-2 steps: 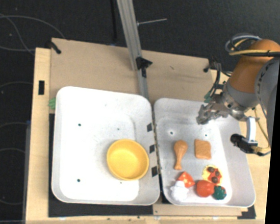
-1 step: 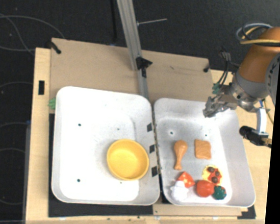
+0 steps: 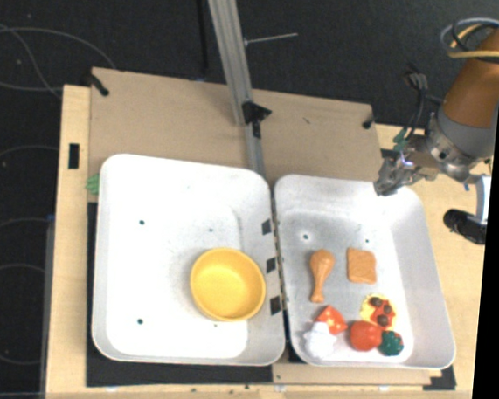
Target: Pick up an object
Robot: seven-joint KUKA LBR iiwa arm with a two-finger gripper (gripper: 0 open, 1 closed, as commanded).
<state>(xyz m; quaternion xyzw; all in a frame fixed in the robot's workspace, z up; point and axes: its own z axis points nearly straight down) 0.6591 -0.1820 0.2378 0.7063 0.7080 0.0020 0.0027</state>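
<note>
Over the right shallow white bin (image 3: 423, 221), at its one o'clock corner, the grey two-finger gripper (image 3: 392, 180) is hovering; its spread cannot be told.
Five toys are lying clustered at five o'clock, within reach: one tan drumstick (image 3: 319, 274), orange cracker square (image 3: 361, 266), red tomato (image 3: 364, 335), and two more. One yellow bowl (image 3: 227, 284) is sitting left.

Arm (image 3: 471, 102) is seen as grey with an orange band above the wrist; dark cables are looped alongside. A small dark gripper (image 3: 389, 183) is fitted.
</note>
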